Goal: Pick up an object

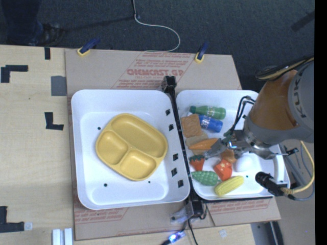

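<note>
We saw the gripper (223, 146) low over the middle of the right bin (249, 95), beside a carrot (203, 144) and above a tomato-red piece (223, 170), but we could not tell how it was set or whether it gripped anything. Around it lay a green bottle (207, 111), a blue can (211, 123), a brown block (191, 126), a green vegetable (204, 177) and a corn cob (229, 185). A yellow divided plate (131, 146) sat in the left bin (82, 137).

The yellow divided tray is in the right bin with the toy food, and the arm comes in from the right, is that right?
Not quite. The camera view shows the yellow tray alone in the left bin; the toy food, like the corn, lies in the right bin. The arm does come in from the right.
</note>
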`<action>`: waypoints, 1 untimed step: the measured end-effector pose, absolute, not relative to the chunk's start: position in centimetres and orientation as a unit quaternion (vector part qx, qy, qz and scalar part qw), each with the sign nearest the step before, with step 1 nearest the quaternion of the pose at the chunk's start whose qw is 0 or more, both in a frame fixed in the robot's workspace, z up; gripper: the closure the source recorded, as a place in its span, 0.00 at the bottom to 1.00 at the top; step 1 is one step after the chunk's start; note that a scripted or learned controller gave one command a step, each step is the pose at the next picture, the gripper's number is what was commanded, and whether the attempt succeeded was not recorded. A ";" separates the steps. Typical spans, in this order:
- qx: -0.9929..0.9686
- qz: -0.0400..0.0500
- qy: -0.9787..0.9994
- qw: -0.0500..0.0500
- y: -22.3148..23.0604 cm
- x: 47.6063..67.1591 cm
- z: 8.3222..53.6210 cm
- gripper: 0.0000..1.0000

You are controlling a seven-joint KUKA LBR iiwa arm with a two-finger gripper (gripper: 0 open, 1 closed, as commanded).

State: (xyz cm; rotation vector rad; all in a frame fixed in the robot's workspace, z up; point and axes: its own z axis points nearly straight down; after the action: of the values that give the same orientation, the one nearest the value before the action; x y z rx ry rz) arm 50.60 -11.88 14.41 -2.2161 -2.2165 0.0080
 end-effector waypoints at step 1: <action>-0.710 -0.002 -0.705 -0.009 -12.5 51.0 10.0 0.00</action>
State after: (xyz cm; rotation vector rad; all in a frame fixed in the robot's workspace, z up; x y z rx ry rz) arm 51.02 -12.50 10.02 -2.2419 -2.2263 -0.0050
